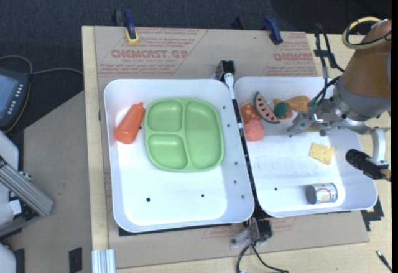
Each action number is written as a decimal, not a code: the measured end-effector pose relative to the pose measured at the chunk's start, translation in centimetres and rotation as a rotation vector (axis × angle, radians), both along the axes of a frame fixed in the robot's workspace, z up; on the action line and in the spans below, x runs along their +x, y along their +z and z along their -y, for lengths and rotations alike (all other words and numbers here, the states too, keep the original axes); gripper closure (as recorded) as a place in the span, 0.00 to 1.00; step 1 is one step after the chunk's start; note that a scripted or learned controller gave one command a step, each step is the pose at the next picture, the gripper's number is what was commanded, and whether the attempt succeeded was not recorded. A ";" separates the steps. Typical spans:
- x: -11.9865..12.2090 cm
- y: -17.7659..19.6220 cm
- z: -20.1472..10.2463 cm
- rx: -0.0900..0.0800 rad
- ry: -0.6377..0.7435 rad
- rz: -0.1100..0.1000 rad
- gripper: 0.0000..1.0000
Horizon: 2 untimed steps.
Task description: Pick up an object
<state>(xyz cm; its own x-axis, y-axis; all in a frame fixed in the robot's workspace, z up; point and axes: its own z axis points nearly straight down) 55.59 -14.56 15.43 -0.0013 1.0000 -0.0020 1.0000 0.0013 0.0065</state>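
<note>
Approach step: we see nothing held, and no target is clearly committed.

Left bin (124, 203) has an orange bottle (129, 123) lying beside the green tray (185, 134). Right bin (273, 200) has the loose candidates: a pink cup (254, 131) by its left wall, a melon slice (268, 107) and an orange toy (297, 103) near the top, a cheese wedge (321, 153) mid-bin, and a can (321, 193) lying on its side near the front edge. The gripper (305, 124) hangs over the upper middle of the right bin, between the melon slice and the cheese wedge. We cannot tell its state; the wrist hides the tips. Next we'd pick one item, likely the cheese wedge or the melon slice since they're nearest, centre over it, descend, and close. The cluster at the top is tight, so the cheese wedge looks like the cleaner grab.
</note>
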 end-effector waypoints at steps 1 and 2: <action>0.1 6.3 0.6 -0.001 0.000 0.002 1.00; 0.2 7.1 0.6 0.001 0.000 -0.003 1.00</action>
